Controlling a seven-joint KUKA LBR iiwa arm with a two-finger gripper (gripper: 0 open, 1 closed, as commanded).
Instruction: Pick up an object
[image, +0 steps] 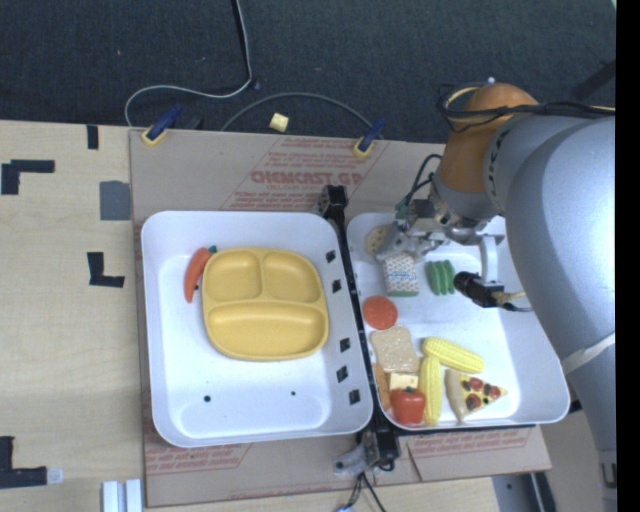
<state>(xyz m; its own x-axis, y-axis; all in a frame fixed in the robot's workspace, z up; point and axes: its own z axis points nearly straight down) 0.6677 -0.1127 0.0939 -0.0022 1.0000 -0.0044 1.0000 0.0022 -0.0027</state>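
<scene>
tool (405, 243) over small box (401, 272), grip state unclear; red print on cardboard (290, 170) unreadable

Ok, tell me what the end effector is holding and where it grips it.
Cannot be told: the end effector sits right above a pale checkered block in the right bin, with the contact hidden.

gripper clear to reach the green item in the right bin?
Probably yes. The gripper hangs in the right bin just left of the green item, which lies apart from the box, nothing on top.
</scene>
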